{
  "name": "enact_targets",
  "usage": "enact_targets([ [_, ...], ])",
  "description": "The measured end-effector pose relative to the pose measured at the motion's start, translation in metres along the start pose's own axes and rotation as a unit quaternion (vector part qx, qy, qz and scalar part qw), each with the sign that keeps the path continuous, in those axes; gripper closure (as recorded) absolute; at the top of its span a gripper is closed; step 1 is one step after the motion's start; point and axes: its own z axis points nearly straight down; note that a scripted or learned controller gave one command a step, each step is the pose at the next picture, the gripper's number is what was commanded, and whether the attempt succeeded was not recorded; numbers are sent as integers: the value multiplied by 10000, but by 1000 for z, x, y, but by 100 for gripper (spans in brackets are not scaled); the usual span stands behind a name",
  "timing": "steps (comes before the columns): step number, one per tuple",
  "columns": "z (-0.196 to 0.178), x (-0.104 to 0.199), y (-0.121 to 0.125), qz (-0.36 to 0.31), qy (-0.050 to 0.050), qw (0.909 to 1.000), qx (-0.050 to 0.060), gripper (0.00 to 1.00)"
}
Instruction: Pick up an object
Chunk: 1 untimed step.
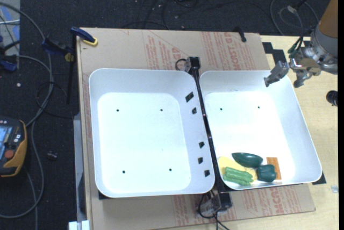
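Several small objects lie bunched in the near corner of the right bin (pixel 301 116): a dark green oval piece (pixel 247 158), a light green ridged piece (pixel 237 175), a teal chunk (pixel 266 173), a yellow flat piece (pixel 228 162) and an orange block (pixel 273 162). My gripper (pixel 281 83) hangs over the far right edge of that bin, well away from the pile. It is open, and nothing sits between its fingers (pixel 273 75).
The left bin (pixel 102 116) lies beside the right one, with a black divider strip (pixel 201 116) between them. Both rest on a cardboard sheet (pixel 161 46). Cables and a blue clamp (pixel 56 46) lie on the dark floor beyond.
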Motion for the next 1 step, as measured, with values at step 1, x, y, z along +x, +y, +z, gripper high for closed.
enact_targets([
  [1, 141, 86, -38, -25, 18, 10000, 61, 0],
])
